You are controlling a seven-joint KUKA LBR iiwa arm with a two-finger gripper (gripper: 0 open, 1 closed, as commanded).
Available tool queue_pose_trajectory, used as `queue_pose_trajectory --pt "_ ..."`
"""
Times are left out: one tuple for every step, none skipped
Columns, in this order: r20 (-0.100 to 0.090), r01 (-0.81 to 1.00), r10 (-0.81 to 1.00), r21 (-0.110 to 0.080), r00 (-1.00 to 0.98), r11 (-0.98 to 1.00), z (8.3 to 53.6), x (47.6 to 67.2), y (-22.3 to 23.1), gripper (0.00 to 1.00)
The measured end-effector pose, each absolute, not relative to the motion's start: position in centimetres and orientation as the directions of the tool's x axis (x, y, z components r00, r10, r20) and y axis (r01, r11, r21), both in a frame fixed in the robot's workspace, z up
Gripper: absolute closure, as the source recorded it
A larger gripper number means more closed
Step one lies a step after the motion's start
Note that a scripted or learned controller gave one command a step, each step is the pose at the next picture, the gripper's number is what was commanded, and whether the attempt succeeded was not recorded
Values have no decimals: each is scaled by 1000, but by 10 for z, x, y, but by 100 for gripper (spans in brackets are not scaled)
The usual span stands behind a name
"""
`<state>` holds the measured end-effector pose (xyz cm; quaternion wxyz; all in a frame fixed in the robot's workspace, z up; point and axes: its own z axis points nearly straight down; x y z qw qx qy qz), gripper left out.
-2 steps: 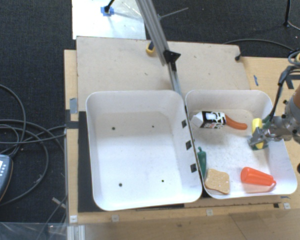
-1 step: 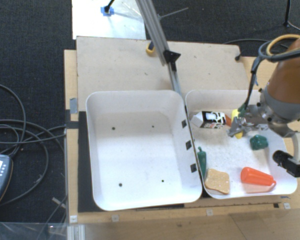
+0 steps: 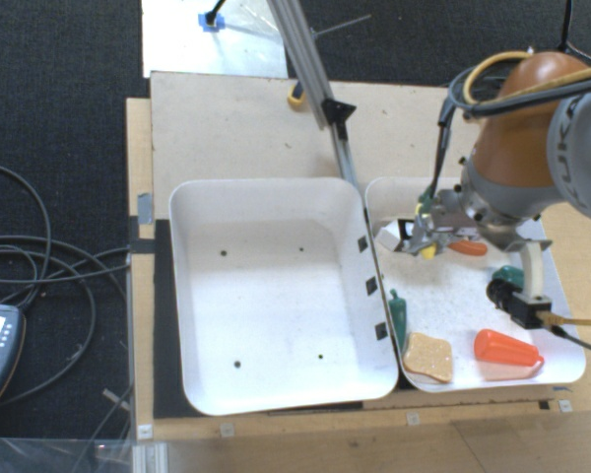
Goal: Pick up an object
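Tool (image 3: pixel 421 240) over toy-filled right bin (image 3: pixel 567 368)

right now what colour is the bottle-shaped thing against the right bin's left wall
Dark green bottle, seen in the camera view.

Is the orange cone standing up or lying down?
Lying down: the orange cone rests on its side on the right bin's floor, near the front corner.

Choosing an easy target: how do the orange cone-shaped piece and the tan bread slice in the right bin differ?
The orange cone-shaped piece is bright, glossy and tapered; the tan bread slice is dull, speckled and squarish. The orange cone-shaped piece stands taller, while the slice lies flat. Both rest near the right bin's front edge.
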<state>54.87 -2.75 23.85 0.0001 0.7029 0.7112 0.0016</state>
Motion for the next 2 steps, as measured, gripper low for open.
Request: queue_pose_trajectory --pt "2 1000 1000 3 -10 10 244 563 19 100" --pt "2 1000 1000 2 -10 10 231 591 69 100"
